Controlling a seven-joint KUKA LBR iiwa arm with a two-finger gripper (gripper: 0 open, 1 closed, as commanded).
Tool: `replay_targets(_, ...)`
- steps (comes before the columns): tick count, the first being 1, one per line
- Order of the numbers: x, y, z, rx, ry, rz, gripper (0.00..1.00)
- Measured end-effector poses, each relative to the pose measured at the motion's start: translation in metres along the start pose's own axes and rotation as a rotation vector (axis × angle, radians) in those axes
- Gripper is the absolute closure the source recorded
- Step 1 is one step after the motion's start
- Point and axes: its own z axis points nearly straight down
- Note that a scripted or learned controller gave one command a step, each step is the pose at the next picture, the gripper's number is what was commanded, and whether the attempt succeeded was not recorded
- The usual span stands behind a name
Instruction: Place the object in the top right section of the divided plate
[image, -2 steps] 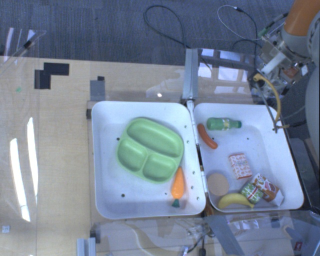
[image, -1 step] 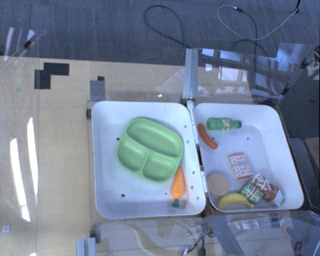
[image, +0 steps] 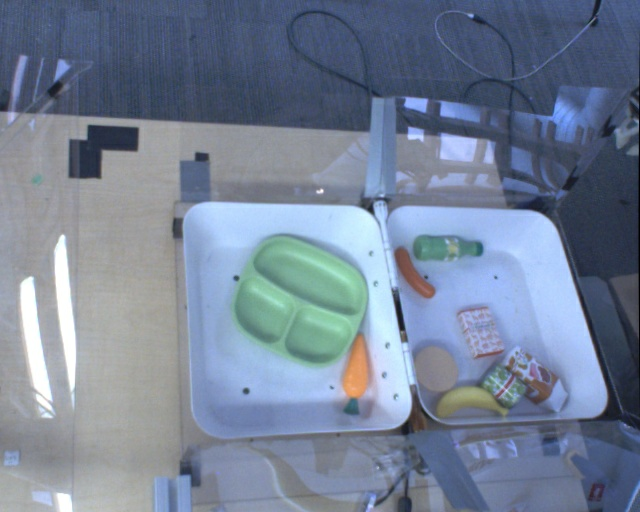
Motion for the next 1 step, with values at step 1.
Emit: replay_targets(1,0.003,-0.0014,-0.0084,0.002,-0.002,-0.01,1.0)
